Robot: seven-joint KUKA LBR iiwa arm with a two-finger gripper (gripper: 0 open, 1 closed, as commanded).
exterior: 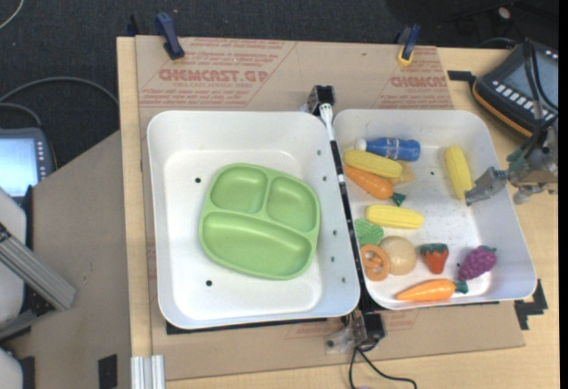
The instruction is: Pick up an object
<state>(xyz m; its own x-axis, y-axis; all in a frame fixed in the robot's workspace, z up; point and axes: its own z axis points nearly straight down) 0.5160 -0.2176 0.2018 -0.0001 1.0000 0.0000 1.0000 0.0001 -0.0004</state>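
Note:
The right bin [426,125] holds several toy foods. Among them are a blue bottle [395,148], a corn cob [373,163], an orange carrot [368,182], an upright yellow corn [458,170] and a yellow piece [394,217]. Along the near side lie a pretzel [374,261], a pale round piece [398,254], a strawberry [434,257], purple grapes [477,263] and a second carrot [429,290]. My gripper [501,185] hangs at the bin's right rim, just right of the upright corn, with nothing visibly held.
A green divided plate [259,220] lies in the left bin [177,147]. Blue and yellow clamps [169,34] hold the cardboard base at the back. A dark device [519,94] with cables sits at the far right, behind the arm.

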